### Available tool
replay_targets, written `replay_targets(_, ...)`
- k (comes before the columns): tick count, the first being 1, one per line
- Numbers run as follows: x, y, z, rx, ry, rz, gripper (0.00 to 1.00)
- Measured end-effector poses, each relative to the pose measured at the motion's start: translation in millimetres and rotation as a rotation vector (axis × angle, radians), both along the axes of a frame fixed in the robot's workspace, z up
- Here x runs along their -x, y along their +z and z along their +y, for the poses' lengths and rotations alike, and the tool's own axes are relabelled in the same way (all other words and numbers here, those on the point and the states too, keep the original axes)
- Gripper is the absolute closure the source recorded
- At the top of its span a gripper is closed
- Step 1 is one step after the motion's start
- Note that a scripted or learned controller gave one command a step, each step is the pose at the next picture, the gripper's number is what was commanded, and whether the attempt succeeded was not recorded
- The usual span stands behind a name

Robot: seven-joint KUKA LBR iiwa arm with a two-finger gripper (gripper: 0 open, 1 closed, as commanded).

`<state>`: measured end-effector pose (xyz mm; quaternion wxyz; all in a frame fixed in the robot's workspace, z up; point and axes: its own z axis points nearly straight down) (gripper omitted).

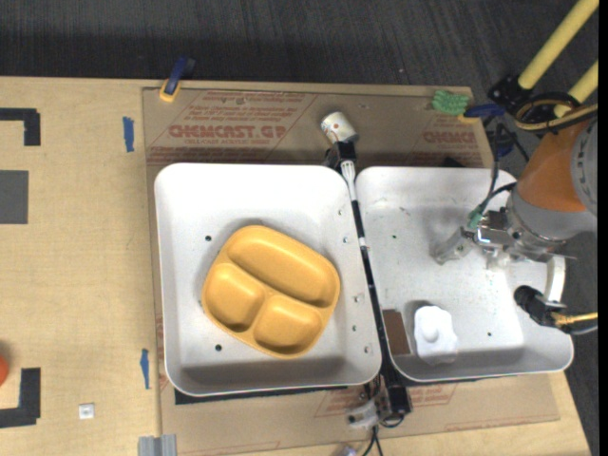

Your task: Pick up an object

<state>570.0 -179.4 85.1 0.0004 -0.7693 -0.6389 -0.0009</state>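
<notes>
White bottle-like object (pixel 433 332) sits nearest the camera, at the front edge of the right bin (pixel 494 364), close to the divider between bins. End effector (pixel 454 246) is in the same bin, reaching in from the right; it sits further back and slightly right of the bottle, low over the bin floor. Nothing visible between its fingers; whether they're spread or closed I cannot tell from this angle. Key relation: the bottle lies toward the camera and a touch left of the end effector, near but apart, not touching. My read is the next move needs a short pull toward the front wall plus a small shift left before descent. The bottle looks small, white, roughly boxy with a rounded cap or neck on top, and it looks upright, so no clear long axis in plan; low contrast against the white bin. Risk: it's just beside the front wall and the divider, so finger clearance looks tight. Further out, the left bin (pixel 180 255) holds a yellow sectioned tray (pixel 273 288), large, three compartments, tilted diagonally, well apart from the end effector across the divider. Bins rest on a cardboard-covered surface (pixel 76 255).
</notes>
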Motion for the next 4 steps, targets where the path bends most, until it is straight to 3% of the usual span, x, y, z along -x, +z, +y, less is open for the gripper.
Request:
replay_targets(1, -50, 0, -4, -0.005, 0.079, -0.001, 0.00)
replay_targets(2, -34, 0, 69, 0.000, 0.092, 0.001, 0.00)
replay_targets(3, -13, 11, 13, 0.001, 0.094, 0.003, 0.00)
replay_targets(4, -62, 0, -8, 0.004, 0.385, -0.003, 0.00)
